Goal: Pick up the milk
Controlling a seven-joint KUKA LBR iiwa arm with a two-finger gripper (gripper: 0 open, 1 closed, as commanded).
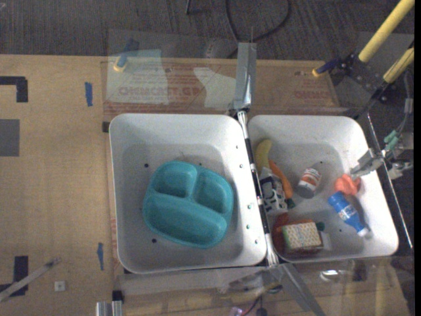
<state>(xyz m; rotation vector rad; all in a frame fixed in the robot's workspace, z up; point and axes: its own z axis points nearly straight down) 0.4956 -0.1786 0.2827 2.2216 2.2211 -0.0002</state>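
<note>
Dark carpet runs along the top of the camera view, and below it a tan desk (59,196) carries two shallow white bins side by side, a looped black cable (258,5) lying on the floor above them.

Left bin (125,137): one teal divided plate (188,203), and nothing else that I can make out.

Right bin (342,130): one yellow banana (263,153) against the dividing wall, one orange carrot-like piece (280,178) just beside it, one small black-and-white carton (271,193) that I take to be the milk — it lies at the bin's left wall, touching or nearly touching the carrot. There is also one small can with a red label (308,181) near the middle, one orange-red lump (348,184), one blue bottle with a white cap (348,213) lying tilted, and one dark bowl (299,237) at the near edge holding a tan sponge-like block (302,235).

At the right rim the tool (376,162) hovers above the bin's far right side, beside the orange-red lump; it grips nothing, though I cannot tell from here how wide it stands.

Judging by this, the task is at the approach step — the milk is untouched and well apart from the tool. The next move calls for travel across the bin to the left wall, then a descent that clears the carrot and the wall.
</note>
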